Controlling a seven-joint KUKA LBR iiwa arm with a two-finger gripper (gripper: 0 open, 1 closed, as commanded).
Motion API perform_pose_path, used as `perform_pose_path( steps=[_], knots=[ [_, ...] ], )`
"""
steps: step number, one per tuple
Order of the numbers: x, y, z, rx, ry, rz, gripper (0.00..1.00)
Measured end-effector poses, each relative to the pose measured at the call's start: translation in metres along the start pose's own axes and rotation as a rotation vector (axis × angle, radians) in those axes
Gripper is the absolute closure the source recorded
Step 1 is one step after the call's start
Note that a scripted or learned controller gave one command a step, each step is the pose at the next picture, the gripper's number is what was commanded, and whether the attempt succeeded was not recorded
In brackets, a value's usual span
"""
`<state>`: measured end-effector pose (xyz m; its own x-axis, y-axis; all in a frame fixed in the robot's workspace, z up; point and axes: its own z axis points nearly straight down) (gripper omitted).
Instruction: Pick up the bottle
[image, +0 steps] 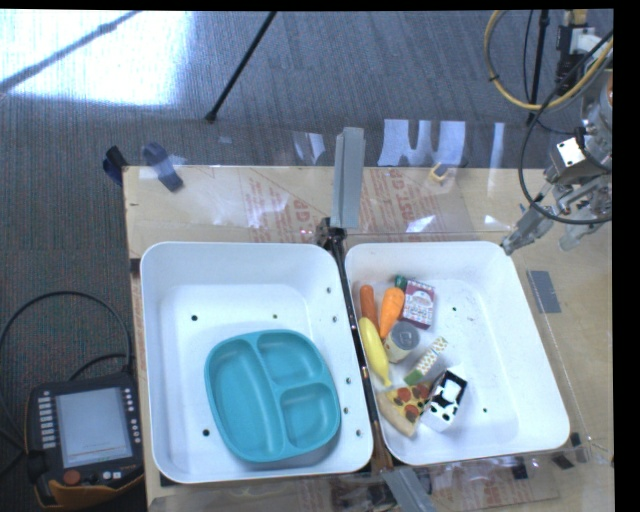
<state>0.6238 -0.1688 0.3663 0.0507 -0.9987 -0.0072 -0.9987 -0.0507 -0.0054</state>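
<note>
The right bin (500, 340) holds a cluster of toy food along its left side. In the middle of the cluster lies a small rounded grey-and-tan bottle (403, 340), touching a banana (374, 350) on its left and a red box (418, 303) above it. My gripper (548, 238) hangs over the bench past the bin's far right corner, well away from the bottle. Its two fingers (522, 236) stand spread apart with nothing between them.
Around the bottle lie two carrots (389, 310), a white-and-green speckled piece (429, 359), a pizza slice (402, 405) and a black-and-white cow-patterned carton (446, 398). A teal divided plate (272, 396) sits in the left bin (175, 320). Cables hang at the upper right.
</note>
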Motion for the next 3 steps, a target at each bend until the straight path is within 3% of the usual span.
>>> perform_pose_path(
  steps=[1, 2, 3],
  knots=[
    [0.04, -0.018, 0.104, -0.006, 0.002, 0.297, 0.0],
    [0.044, -0.019, 0.145, -0.004, 0.005, 0.893, 0.0],
    [0.042, -0.02, 0.155, -0.005, 0.003, 0.49, 0.0]
  ],
)
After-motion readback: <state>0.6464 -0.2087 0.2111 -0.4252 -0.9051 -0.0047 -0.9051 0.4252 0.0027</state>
